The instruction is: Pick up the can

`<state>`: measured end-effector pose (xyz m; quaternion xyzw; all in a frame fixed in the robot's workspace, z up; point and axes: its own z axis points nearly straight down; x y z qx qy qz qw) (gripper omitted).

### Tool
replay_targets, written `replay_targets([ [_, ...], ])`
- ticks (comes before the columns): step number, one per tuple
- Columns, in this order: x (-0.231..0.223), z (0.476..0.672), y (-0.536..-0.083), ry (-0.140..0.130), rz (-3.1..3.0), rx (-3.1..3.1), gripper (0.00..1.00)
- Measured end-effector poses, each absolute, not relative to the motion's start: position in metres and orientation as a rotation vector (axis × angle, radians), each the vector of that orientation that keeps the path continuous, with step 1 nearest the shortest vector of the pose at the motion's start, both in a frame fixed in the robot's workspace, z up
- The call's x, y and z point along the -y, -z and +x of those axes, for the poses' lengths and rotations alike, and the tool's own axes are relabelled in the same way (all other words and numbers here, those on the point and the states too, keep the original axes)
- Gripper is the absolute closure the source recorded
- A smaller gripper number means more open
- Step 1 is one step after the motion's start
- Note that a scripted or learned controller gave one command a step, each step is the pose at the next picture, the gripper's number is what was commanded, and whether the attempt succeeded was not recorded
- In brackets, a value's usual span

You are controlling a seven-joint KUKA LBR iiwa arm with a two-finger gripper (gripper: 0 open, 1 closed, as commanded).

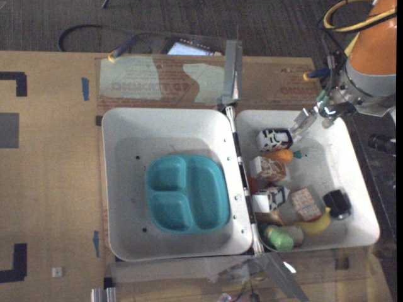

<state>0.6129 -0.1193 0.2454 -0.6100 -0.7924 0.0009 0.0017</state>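
Poised over the right bin's (356,168) far corner, its grip state impossible to tell, the claw (302,123) must next descend toward the can (275,139).

Brown bench (50,187): two white bins side by side, left bin (119,131), right bin (356,168).

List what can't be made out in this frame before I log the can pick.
- Gripper, camera view: too small and blurred to tell whether anything sits between its tips.
- Can: no item in the pile along the right bin left wall reads clearly as one; the items overlap and are blurred.
- Arm: cut off by the right and top edges.
- Teal tray in the left bin: compartment contents too dim to judge.
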Motion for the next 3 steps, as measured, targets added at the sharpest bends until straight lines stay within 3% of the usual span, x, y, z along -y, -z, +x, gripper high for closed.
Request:
replay_targets([
  [1, 0.192, 0.615, -0.354, -0.002, -1.946, 2.468, 0.00],
  [2, 0.204, 0.662, -0.240, -0.003, -1.951, 2.460, 0.00],
  [3, 0.212, 0.624, -0.103, 0.005, -1.972, 2.444, 0.00],
])
